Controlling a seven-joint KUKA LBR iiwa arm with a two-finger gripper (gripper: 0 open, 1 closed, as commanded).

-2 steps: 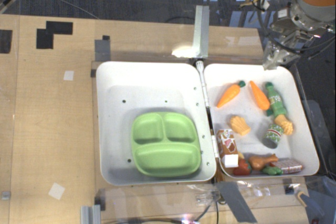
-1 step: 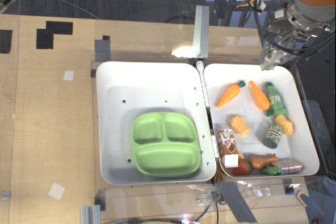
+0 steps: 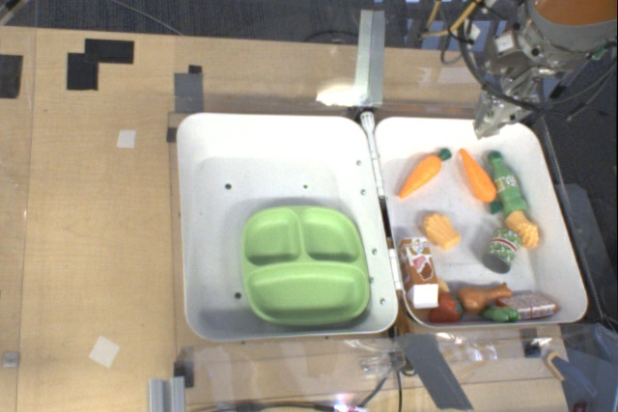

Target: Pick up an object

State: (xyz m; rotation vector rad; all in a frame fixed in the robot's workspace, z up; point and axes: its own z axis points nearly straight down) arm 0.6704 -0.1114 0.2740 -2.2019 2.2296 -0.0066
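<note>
My jaws (image 3: 492, 118) hang in the upper right of the frame, over the far rim of the right bin (image 3: 570, 236). Whether they stand apart or together cannot be determined from this view, and no object is visible between them.

The right bin holds the objects available for picking. Nearest to my jaws are a slim carrot (image 3: 476, 175) and a green bottle (image 3: 505, 182), both lying just below the jaws in the picture and close beside each other. A second, fatter carrot (image 3: 422, 175) lies to their left, with its green top pointing toward the upper right. None of these three touches the jaws.

Further down the bin:
- A yellow corn piece (image 3: 440, 229) lies near the centre.
- A second yellow piece (image 3: 522, 229) rests against a dark can (image 3: 501, 251) on the right.
- A printed box (image 3: 419, 271) lies along the left wall.
- A red item (image 3: 445, 309), a brown drumstick (image 3: 480, 296) and a dark wrapped item (image 3: 530, 306) are crowded along the lower rim.

The left bin (image 3: 208, 159) holds a green divided plate (image 3: 305, 263) in its lower half. Both bins sit side by side on the wooden surface (image 3: 87, 236).
</note>
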